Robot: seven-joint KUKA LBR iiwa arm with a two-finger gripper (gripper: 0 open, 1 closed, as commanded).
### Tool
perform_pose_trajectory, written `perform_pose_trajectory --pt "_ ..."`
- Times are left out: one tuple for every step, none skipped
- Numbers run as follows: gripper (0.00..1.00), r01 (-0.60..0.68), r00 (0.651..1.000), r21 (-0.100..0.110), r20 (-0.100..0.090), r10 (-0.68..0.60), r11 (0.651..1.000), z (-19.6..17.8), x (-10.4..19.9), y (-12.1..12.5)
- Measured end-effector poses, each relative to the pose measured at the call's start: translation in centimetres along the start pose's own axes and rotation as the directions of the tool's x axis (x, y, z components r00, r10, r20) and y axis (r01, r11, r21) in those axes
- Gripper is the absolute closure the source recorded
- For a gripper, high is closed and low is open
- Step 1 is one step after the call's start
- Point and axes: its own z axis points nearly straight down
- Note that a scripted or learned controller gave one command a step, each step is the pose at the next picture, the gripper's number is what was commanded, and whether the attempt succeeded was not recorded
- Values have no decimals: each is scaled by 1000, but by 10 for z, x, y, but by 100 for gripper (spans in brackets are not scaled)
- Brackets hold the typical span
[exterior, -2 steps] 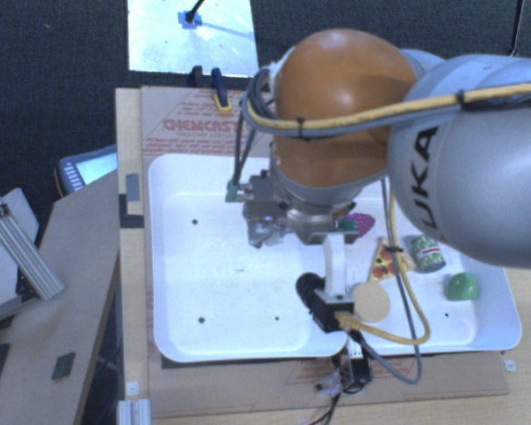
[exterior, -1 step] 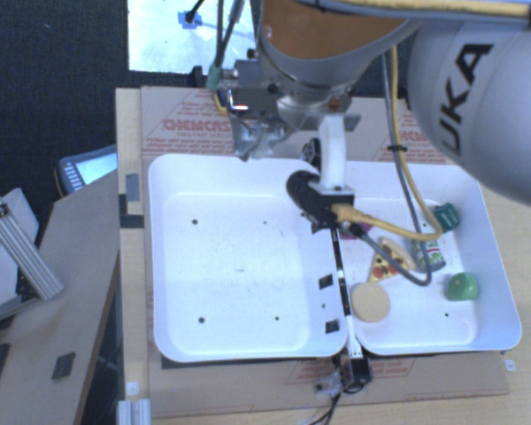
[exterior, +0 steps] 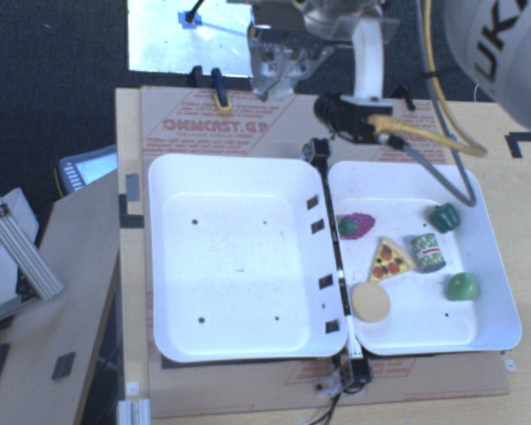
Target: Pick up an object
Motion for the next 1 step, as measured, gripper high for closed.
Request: perform_pose_trajectory --pt "100 3 1000 11 3 -3 1000 5 4 -14"
